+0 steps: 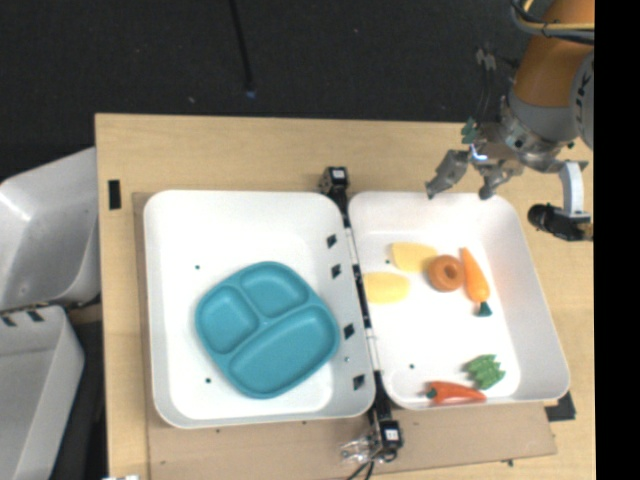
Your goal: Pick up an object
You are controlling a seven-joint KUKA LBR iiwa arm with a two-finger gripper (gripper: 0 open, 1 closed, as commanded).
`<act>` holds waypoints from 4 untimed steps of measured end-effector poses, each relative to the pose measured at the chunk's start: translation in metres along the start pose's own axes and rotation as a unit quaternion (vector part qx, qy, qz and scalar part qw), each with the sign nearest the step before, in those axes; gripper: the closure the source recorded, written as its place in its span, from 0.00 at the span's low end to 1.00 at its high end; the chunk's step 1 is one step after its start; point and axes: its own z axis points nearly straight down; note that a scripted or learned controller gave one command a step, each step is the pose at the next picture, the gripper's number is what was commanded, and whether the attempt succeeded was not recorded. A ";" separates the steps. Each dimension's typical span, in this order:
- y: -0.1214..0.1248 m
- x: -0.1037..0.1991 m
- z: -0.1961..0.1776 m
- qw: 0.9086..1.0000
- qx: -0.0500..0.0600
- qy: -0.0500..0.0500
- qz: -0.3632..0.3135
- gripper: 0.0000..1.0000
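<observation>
Above the far edge of the right shallow white bin (540, 353), grey two-finger tool (463, 181) hanging with fingers spread wide, gripping nothing. Down inside that bin: long orange toy carrot (474, 275), touching round orange ring (446, 273), two pale yellow pieces (398, 272) beside it. In the left white bin (165, 368), blue plastic divided plate (265, 327).
</observation>
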 end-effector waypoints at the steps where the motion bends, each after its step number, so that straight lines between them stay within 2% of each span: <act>1: -0.005 -0.003 0.043 1.000 0.000 0.000 0.001 0.00; 2: -0.008 0.005 0.091 1.000 0.000 0.000 0.000 0.00; 3: -0.006 0.004 0.076 1.000 -0.003 -0.001 0.000 1.00; 4: 0.003 -0.004 0.019 1.000 -0.004 0.000 0.000 1.00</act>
